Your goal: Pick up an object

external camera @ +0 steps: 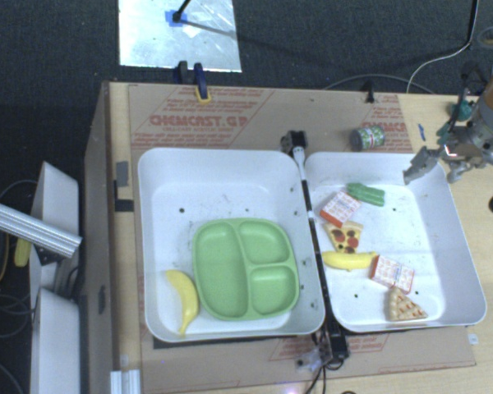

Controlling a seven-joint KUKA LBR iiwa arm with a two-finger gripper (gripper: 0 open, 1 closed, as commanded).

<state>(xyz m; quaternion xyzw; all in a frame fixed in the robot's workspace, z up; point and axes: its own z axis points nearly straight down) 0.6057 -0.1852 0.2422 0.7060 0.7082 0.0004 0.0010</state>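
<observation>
Presently: gripper [431, 162] at the right bin's [460, 245] two o'clock rim, holding nothing visible.
How far it is open I cannot tell. Right bin holds a banana [349, 260], pizza slice [404, 306] and green pepper [366, 193]; left bin [160, 220] holds a green divided plate [245, 268].

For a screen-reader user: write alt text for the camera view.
A robot arm's gripper hovers over the far right corner of the right bin, which holds toy food including a banana and a pizza slice. The left bin holds a green divided tray and a second banana.
</observation>
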